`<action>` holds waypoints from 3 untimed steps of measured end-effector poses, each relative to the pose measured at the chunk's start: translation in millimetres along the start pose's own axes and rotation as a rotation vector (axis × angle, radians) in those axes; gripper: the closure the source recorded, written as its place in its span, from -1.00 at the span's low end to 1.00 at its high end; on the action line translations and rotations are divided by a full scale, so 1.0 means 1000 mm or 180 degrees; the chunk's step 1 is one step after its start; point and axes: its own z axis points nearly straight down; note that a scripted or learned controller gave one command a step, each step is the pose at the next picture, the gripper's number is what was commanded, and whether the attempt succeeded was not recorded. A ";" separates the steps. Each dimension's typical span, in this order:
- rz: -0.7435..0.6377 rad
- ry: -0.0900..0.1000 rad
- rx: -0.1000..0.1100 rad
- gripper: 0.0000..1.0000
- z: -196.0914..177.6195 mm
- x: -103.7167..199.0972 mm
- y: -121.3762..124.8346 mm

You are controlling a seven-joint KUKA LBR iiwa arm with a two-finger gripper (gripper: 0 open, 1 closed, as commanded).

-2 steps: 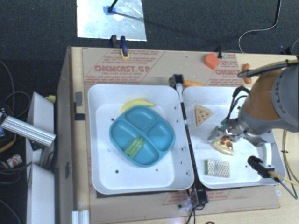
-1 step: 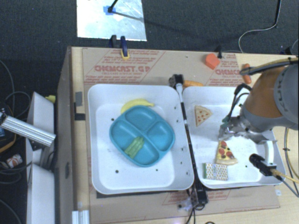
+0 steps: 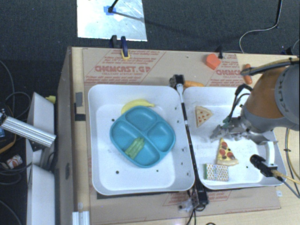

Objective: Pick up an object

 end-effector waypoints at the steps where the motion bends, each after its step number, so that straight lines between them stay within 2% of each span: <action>1: 0.0003 0.0002 0.0014 -1.00 0.011 0.008 -0.038; 2: 0.0000 0.0002 0.0002 1.00 0.000 0.008 -0.037; 3: -0.0007 0.0005 0.0005 1.00 -0.090 0.095 -0.016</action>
